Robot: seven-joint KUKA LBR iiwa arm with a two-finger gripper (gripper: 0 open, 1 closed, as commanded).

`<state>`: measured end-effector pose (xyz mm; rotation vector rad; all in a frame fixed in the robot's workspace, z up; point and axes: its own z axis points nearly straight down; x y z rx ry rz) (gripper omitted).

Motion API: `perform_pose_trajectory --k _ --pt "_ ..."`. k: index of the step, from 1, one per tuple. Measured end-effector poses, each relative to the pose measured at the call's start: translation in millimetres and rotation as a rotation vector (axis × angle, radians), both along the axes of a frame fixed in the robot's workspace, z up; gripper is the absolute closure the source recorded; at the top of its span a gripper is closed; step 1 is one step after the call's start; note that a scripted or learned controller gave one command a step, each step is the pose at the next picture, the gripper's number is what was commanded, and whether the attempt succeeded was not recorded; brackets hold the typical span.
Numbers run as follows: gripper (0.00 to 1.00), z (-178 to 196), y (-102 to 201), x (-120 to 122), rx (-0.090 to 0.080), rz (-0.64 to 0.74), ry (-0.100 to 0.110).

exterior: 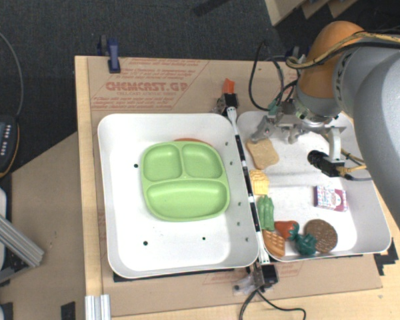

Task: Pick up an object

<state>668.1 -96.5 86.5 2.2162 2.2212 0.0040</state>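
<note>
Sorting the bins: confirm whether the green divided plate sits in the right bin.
No, the green divided plate lies in the left bin.

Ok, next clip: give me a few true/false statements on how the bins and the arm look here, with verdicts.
1. A green divided plate lies in the left bin. True.
2. The plate's compartments hold toy food. False: all three are bare.
3. The small items are gathered in the right bin. True: a tan bread slice, a round brown cookie and a pink packet lie there, among others.
4. The gripper hangs over the left bin. False: it is over the far end of the right bin, near the bread slice.
5. The cookie sits at the far end by the gripper. False: it lies at the near end.
</note>
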Motion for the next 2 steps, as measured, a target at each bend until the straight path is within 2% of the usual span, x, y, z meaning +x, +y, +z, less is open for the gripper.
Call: perform_pose_trajectory --k 2 --pt "0.00 1.5 0.7 -1.0 -0.001 -0.002 0.002"
